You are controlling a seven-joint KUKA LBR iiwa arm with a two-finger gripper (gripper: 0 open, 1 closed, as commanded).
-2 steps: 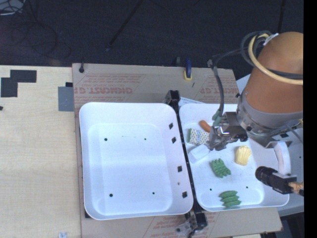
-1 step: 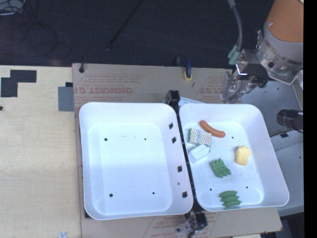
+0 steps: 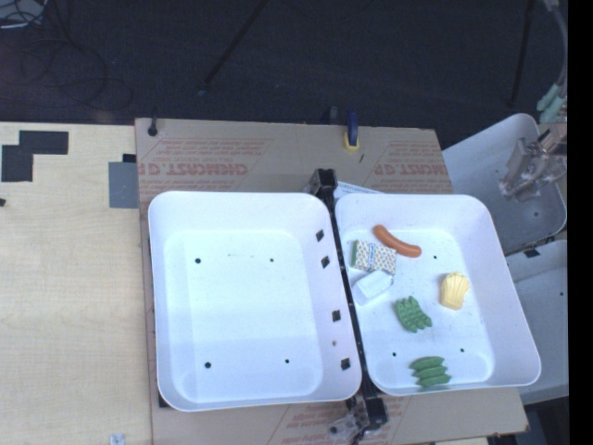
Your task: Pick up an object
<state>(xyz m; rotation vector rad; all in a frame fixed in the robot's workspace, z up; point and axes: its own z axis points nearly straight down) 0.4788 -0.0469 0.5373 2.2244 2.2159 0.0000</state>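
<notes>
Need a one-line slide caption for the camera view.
Right bin holds a sausage, corn and two green pods; gripper hangs outside.

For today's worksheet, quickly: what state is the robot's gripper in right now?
Gripper: cannot be told; it sits at the far right, off to the side of the right bin, too small and blurred.

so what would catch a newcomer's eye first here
The right bin draws the eye with its small cluster: an orange sausage near the back, a yellow corn piece to the right, and two green pea pods toward the front. Beside it lies the left bin.
</notes>
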